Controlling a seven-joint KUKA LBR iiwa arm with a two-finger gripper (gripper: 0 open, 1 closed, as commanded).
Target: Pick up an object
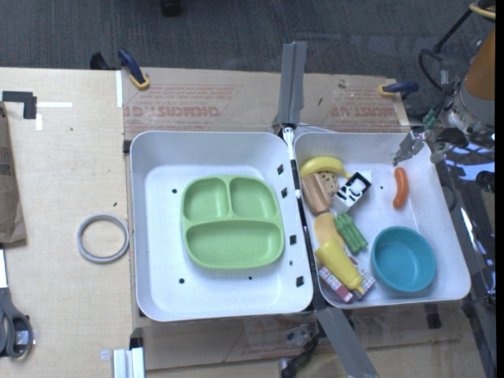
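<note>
The arm point(482, 69) enters from the upper right, its orange band showing at the frame edge, and reaches down-left so that the pincer point(407, 150) sits over the upper right corner of the right bin point(453, 235); whether it is spread or pressed together I cannot tell, and nothing shows between its tips. There are 2 white bins side by side. Just below the pincer and a touch to its left lies 1 orange sausage point(401, 187), its long axis running nearly up and down the view, apart from the pincer. Further below the pincer stands 1 blue bowl point(403, 259), mouth up. Well to the pincer's left, along the bin's left wall, are 1 banana point(323, 166), curved and lying crosswise, 1 bread slice point(316, 191), 1 black-and-white block point(351, 190), 1 green vegetable point(350, 232) and 1 yellow bottle point(339, 262), whose long axis slants down toward the right. Far left of the pincer, the left bin point(150, 211) holds 1 green divided plate point(233, 221) with 3 compartments.
</note>
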